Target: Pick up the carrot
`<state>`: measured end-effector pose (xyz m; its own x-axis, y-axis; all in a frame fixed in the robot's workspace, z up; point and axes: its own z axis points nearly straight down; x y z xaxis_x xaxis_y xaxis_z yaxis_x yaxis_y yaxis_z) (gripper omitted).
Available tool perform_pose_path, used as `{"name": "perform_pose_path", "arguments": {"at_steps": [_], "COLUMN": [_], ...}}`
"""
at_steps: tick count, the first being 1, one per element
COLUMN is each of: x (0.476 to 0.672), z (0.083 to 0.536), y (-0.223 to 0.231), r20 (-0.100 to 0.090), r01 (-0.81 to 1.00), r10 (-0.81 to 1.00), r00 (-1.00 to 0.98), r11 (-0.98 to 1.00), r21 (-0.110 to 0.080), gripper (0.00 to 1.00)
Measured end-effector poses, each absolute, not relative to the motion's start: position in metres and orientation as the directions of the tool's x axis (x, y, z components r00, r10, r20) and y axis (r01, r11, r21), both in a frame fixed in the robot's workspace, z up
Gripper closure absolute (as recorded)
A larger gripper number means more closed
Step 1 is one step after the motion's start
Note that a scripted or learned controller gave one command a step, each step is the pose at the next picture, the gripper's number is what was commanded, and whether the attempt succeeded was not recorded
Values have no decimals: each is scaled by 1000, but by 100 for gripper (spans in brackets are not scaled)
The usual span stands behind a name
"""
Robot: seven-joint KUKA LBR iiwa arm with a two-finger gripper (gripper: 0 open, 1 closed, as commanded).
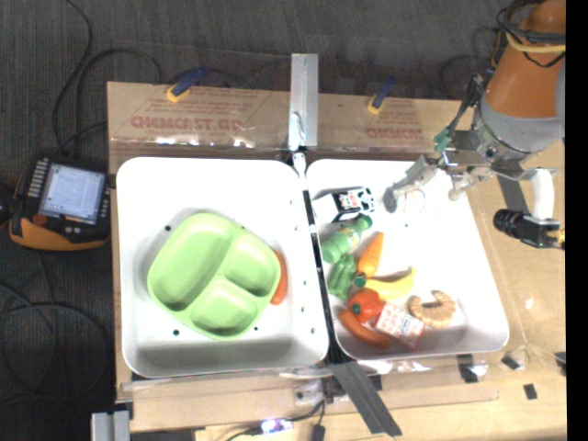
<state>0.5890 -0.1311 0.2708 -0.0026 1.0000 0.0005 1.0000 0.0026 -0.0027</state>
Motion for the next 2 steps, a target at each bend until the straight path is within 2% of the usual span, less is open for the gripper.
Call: {"name": "perform_pose_path", "arguments": {"at_steps": [1,2], "x": [583,552], "z": [106,90], "y": [-129,-136], "r20": [2,-10], "r01": [944,819], "r10": [944,819], "r00": [-329,-574], "r11": [329,574], "r21": [-1,12], "gripper": [0,0]}}
